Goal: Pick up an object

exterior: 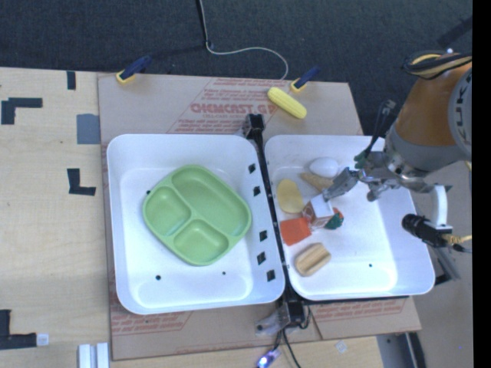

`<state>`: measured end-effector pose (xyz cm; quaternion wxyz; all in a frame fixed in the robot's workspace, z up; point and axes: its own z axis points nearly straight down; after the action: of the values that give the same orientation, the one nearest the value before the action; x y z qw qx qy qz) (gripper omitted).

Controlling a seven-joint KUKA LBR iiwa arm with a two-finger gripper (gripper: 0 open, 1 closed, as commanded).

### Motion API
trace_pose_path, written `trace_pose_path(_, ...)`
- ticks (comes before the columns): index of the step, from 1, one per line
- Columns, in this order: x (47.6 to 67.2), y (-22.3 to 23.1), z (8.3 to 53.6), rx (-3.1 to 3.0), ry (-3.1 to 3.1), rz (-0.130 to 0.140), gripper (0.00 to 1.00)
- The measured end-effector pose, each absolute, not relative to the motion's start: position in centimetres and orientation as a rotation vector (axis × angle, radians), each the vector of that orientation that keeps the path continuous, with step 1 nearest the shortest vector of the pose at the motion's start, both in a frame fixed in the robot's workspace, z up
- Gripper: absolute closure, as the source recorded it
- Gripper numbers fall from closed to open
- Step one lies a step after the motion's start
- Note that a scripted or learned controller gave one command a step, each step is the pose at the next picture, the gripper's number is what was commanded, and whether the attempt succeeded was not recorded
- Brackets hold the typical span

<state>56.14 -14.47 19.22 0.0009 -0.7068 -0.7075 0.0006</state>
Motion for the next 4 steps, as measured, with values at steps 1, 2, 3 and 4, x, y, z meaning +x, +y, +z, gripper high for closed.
trace_pose_path(1,52.2,-7.8,41.4,-2.224,-2.237,-0.020,0.00)
trace_pose_path(2,48.3,2.9,44.1,-2.206,-2.236,-0.006,0.00)
trace_pose_path(3,48.4,2.3,44.9,-2.218,-2.226,0.003,1.00)
trace_pose_path(4,48.3,7.8,41.8,-2.212,-2.226,0.005,1.00)
